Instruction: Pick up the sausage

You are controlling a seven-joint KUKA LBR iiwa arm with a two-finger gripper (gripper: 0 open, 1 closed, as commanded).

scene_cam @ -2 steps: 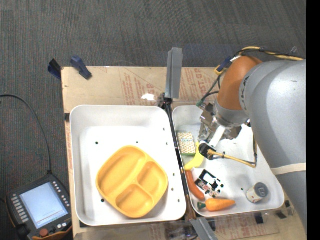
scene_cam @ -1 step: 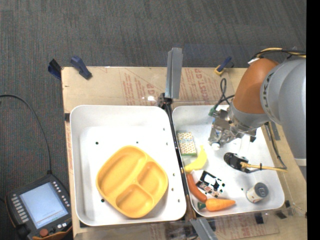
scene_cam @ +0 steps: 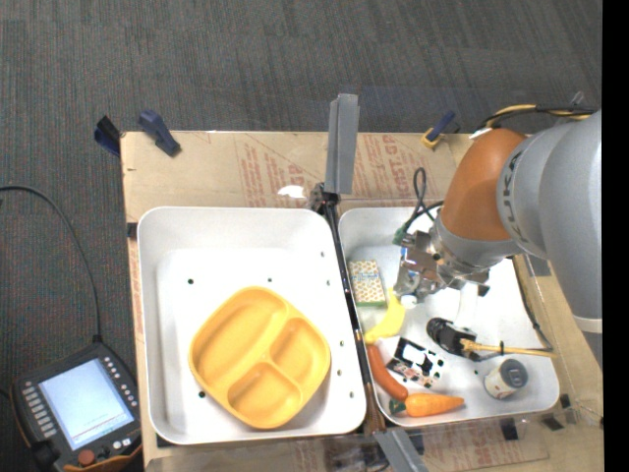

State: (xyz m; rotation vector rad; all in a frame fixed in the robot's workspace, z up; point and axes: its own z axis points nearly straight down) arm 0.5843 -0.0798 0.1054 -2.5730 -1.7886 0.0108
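The sausage (scene_cam: pixel 383 370) is a reddish-brown, slightly curved link lying along the left wall of the right bin (scene_cam: pixel 536 337), near its front corner. My gripper (scene_cam: pixel 417 275) hangs over the middle of that bin, to the back and right of the sausage and well apart from it. It is just above the upper end of a yellow banana (scene_cam: pixel 389 319). Nothing shows between the gripper and the sausage except the banana.
An orange carrot (scene_cam: pixel 432 403) lies at the front of the right bin, touching the sausage's lower end. A black-and-white card (scene_cam: pixel 416 360), a patterned small box (scene_cam: pixel 367 283) and a grey round object (scene_cam: pixel 504 378) share that bin. A yellow divided plate (scene_cam: pixel 260 357) sits in the left bin (scene_cam: pixel 162 264).
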